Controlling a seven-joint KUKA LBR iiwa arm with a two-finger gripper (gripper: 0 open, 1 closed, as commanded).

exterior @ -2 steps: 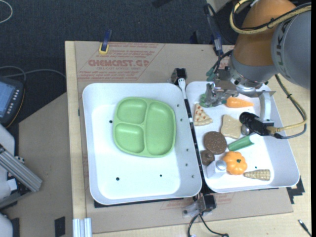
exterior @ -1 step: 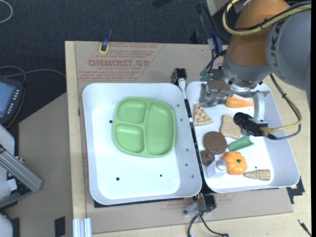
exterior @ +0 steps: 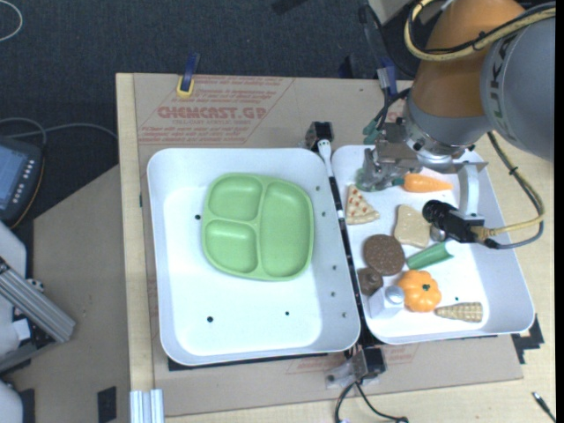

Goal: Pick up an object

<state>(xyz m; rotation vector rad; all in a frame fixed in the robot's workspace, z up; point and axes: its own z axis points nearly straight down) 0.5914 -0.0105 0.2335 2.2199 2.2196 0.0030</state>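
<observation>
My gripper [exterior: 377, 173] hangs low over the far left part of the right bin [exterior: 507, 302], under the grey and orange arm. Just in front of it lies a pizza slice [exterior: 359, 205]. An orange carrot [exterior: 426, 183] lies right beside it on the right. Nearer the front are a pale bread slice [exterior: 411, 225], a round brown patty [exterior: 383, 253], a green piece [exterior: 431, 255], an orange pumpkin [exterior: 419, 290] and a tan cone [exterior: 460, 312]. I see nothing lifted by the gripper.
The left bin [exterior: 176, 307] holds a green divided plate [exterior: 259, 226]. A small brown piece [exterior: 369, 280] and a white piece [exterior: 389, 300] lie by the pumpkin. A black cable plug [exterior: 451, 221] hangs from the wrist over the right bin.
</observation>
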